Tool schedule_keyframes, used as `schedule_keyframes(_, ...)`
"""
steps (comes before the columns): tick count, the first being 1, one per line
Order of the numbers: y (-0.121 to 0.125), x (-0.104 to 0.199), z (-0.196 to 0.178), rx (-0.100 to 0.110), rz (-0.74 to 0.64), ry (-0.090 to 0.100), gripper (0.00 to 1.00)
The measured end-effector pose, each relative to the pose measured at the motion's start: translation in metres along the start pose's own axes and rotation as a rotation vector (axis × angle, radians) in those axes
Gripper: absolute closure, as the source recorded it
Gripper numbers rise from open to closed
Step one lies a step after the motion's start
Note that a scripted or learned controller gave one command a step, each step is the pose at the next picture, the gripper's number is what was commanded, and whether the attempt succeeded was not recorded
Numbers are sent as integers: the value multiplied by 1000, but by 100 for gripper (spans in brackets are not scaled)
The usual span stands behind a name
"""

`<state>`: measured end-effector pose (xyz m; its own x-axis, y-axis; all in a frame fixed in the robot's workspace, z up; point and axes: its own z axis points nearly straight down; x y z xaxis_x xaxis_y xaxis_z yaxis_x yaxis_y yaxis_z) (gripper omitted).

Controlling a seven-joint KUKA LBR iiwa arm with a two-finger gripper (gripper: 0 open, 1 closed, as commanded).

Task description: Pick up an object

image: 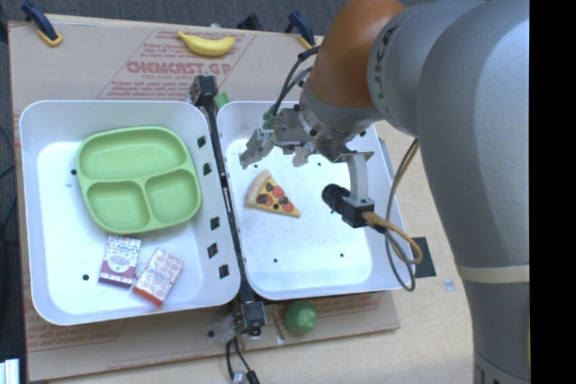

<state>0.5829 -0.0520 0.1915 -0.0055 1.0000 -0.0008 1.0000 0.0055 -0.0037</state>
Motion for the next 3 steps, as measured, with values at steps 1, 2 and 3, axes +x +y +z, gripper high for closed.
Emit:
schedule_keyframes(1, 50, -39, 27, -1, 2, 1, 0)
schedule_keyframes(2, 74, -2, -1, -2, 0, 2, 0)
schedule_keyframes(3, 73, -40, 93, 1, 1, 0, 0)
